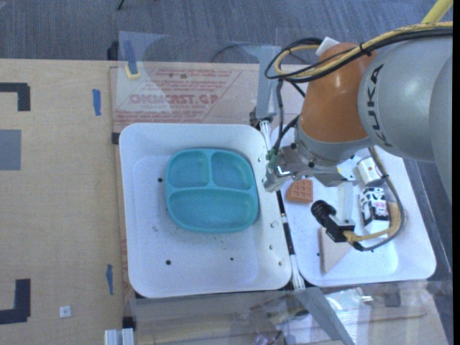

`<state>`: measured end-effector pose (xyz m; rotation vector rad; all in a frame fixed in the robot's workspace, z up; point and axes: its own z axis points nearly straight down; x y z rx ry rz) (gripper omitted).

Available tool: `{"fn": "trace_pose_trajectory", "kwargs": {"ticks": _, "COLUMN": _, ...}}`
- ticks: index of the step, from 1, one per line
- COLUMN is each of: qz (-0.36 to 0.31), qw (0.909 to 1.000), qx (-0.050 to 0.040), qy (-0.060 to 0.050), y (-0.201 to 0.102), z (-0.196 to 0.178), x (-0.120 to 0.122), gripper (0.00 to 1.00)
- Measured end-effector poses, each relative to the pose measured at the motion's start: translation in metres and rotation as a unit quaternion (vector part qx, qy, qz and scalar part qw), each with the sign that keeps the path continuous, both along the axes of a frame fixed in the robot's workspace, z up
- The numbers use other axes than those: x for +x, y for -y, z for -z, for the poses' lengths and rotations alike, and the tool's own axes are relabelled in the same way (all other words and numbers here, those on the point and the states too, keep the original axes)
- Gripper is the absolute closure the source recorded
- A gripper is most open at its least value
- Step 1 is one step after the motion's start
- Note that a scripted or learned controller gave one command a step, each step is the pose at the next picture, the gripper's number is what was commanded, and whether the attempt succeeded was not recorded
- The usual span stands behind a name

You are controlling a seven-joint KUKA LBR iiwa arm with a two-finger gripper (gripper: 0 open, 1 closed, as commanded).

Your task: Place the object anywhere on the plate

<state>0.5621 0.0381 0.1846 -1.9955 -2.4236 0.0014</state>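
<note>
A teal divided plate (212, 190) lies in the left bin (144, 264), with nothing on it. My gripper (276, 172) hangs under the grey and orange wrist, over the rim between the two bins and just right of the plate's edge. A small orange-brown waffle piece (300, 190) sits in the right bin (410, 264), close beside the gripper on its right. From this view I cannot see whether the waffle is touched or held.
The right bin also holds a tan wedge-shaped piece (332, 254) near the front and a white toy with black spots (374, 201) further right. The arm covers the back of that bin. A cardboard sheet (183, 95) lies behind the left bin.
</note>
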Motion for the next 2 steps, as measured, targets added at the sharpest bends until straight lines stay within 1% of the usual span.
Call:
{"fn": "trace_pose_trajectory", "kwargs": {"ticks": 1, "qz": -0.202, "qw": 0.9793, "qx": 0.0001, "qy": 0.003, "y": -0.038, "z": -0.001, "x": 0.007, "gripper": 1.0}}
{"fn": "trace_pose_trajectory", "kwargs": {"ticks": 2, "qz": -0.202, "qw": 0.9794, "qx": 0.0001, "qy": 0.005, "y": -0.038, "z": -0.011, "x": 0.008, "gripper": 1.0}}
